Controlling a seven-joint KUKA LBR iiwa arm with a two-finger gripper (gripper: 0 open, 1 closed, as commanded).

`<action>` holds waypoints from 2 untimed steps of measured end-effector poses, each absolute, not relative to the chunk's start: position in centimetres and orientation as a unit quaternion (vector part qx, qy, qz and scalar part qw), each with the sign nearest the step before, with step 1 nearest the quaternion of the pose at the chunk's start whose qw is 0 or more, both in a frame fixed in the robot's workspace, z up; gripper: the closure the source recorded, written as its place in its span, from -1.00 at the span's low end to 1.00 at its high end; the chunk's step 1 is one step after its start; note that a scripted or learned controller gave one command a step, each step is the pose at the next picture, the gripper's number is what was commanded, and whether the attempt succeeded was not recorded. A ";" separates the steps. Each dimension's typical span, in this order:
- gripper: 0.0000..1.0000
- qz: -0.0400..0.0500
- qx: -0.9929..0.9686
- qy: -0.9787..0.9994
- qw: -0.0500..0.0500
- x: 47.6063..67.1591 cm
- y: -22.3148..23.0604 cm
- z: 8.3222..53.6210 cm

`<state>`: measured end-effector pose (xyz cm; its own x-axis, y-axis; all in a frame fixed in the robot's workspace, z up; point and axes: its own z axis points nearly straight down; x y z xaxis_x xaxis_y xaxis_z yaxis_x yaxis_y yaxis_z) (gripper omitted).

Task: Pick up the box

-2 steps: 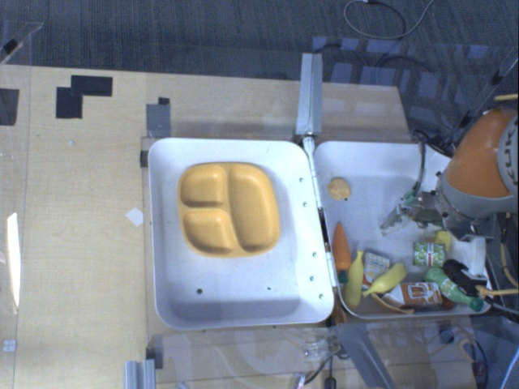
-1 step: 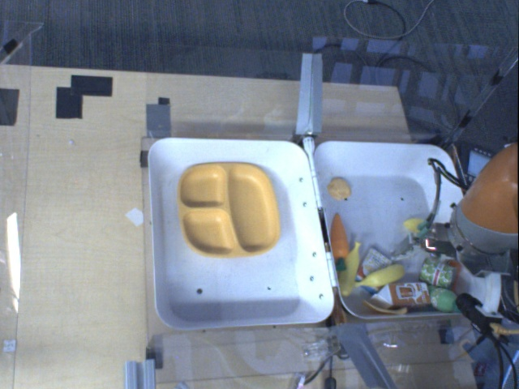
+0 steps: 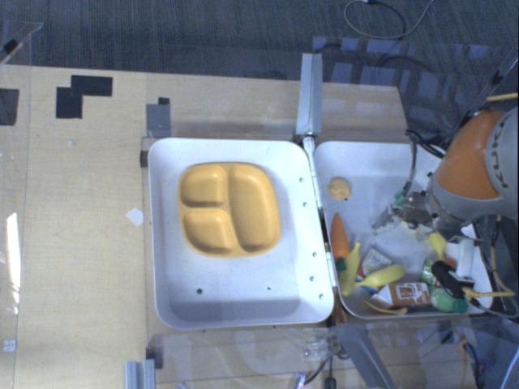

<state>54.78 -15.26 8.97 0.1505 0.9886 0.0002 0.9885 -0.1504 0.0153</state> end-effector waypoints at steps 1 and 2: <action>-1.00 0.009 0.796 0.605 -0.004 65.1 -17.8 9.0; 1.00 0.008 0.794 0.608 0.003 65.3 -18.2 10.2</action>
<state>65.26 -18.15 10.21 0.2598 0.9656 0.0088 0.9655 -0.2600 0.0150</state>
